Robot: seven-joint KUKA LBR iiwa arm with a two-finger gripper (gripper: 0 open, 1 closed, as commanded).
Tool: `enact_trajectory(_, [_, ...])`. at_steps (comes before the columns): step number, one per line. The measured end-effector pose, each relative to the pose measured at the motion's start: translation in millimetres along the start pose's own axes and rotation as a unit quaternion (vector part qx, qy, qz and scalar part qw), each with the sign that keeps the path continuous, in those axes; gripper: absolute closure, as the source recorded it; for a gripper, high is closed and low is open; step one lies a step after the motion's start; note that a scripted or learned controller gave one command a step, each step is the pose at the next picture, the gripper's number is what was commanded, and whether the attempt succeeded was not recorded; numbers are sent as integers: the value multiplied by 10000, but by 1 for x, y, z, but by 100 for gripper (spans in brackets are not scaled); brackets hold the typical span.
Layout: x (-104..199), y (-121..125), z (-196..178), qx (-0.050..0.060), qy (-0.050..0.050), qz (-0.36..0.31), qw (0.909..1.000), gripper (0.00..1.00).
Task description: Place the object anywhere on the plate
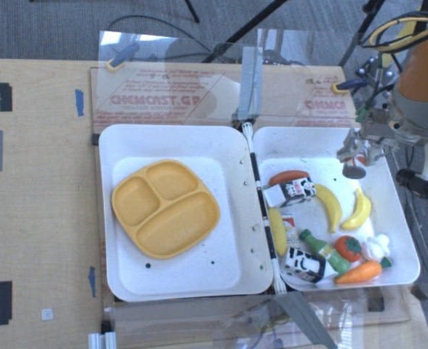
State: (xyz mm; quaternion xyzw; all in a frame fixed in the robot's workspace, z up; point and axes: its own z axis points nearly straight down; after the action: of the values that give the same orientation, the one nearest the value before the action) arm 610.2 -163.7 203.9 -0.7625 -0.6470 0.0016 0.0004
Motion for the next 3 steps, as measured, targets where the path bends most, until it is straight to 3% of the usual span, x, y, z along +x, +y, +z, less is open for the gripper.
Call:
enact_trajectory(1, [0,0,0,-1,0,0,10000,0])
enact_trajectory(2, [1,0,-10,-5,-6,-12,10000,100])
enact_trajectory(3, [79,37,-63,-11,4,-403,9992,100])
